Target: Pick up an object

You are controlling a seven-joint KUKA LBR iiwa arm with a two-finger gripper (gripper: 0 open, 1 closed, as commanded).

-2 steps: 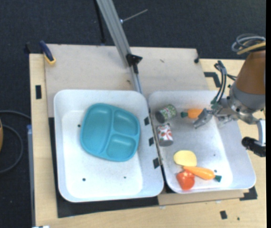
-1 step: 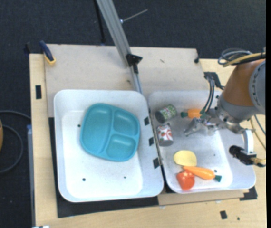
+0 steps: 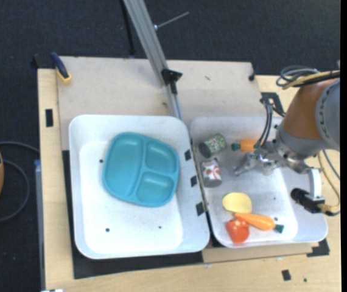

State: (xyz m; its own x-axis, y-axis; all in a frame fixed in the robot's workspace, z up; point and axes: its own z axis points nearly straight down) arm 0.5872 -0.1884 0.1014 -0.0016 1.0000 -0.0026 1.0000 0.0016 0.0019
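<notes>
2 white bins (image 3: 82, 236); 1 teal divided plate (image 3: 141, 169); 2 small cans (image 3: 213, 144); 1 yellow lemon-like item (image 3: 237, 202); 1 carrot (image 3: 257, 221); 1 red pepper-like item (image 3: 237, 230); 1 small orange obj (image 3: 245, 145).

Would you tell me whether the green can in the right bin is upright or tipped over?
Tipped over: the green can lies on its side on the right bin floor, round end facing left.

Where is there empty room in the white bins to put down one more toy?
Left bin: a bare strip runs along its near edge, below the blue divided plate. Right bin: a small bare patch between the yellow piece and the end effector. Crowded: its near corner, with the carrot and red piece.
</notes>
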